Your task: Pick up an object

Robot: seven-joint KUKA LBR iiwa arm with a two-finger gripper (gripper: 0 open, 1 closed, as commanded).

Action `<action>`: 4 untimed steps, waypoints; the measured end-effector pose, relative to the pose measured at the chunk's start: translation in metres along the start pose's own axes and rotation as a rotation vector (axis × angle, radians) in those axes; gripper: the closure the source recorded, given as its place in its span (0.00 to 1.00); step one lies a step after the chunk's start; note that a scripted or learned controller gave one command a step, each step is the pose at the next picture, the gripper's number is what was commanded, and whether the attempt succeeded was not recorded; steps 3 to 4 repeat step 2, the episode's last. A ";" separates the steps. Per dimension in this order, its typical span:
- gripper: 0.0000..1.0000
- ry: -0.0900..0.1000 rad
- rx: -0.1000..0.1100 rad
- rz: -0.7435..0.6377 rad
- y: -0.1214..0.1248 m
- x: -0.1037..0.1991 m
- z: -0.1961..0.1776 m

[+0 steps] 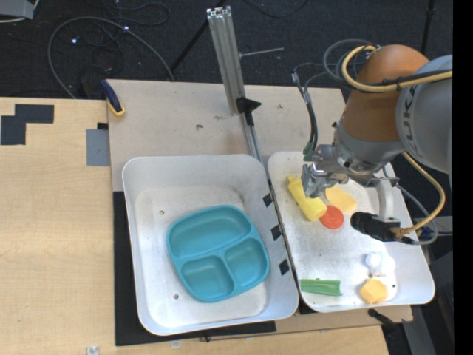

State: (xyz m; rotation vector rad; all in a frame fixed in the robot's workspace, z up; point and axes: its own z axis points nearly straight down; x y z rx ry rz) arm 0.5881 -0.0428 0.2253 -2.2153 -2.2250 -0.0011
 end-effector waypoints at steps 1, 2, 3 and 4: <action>1.00 -0.001 0.001 0.000 0.016 0.051 0.007; 1.00 0.000 0.001 0.000 0.016 0.100 -0.004; 1.00 0.000 0.001 0.000 0.016 0.100 -0.004; 1.00 0.000 0.001 0.000 0.016 0.100 -0.004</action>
